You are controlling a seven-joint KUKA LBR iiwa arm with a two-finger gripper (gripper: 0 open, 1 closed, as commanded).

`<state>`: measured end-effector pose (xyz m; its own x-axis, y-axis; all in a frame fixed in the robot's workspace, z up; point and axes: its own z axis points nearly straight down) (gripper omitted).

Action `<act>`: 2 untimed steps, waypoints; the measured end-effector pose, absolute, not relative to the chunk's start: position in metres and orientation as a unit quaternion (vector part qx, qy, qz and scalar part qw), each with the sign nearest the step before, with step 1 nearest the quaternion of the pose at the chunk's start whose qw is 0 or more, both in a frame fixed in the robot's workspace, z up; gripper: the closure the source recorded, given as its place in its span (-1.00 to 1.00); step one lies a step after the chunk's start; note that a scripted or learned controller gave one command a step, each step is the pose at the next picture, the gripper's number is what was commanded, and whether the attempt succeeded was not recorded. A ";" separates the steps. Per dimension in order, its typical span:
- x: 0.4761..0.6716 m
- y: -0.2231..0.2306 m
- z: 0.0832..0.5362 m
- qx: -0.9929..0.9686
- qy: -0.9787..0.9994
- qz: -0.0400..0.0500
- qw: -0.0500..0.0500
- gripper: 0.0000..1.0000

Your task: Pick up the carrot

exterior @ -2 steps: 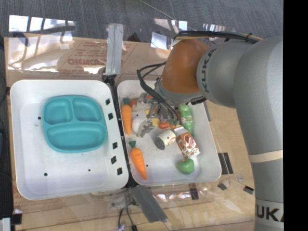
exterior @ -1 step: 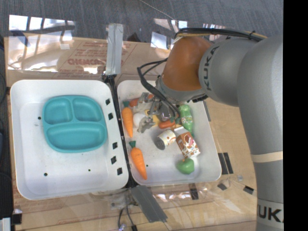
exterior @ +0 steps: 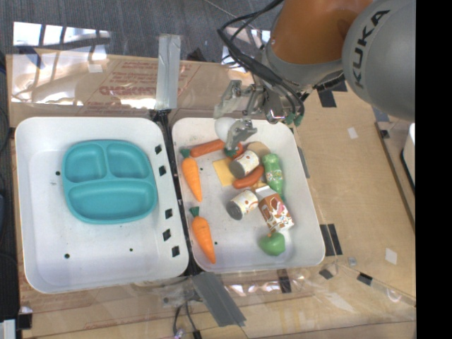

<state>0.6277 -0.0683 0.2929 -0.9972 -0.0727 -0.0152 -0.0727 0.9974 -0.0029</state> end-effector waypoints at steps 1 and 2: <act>0.640 -0.150 0.363 0.037 0.999 -0.002 0.005 1.00; 0.603 -0.189 0.224 0.013 1.000 0.001 -0.004 1.00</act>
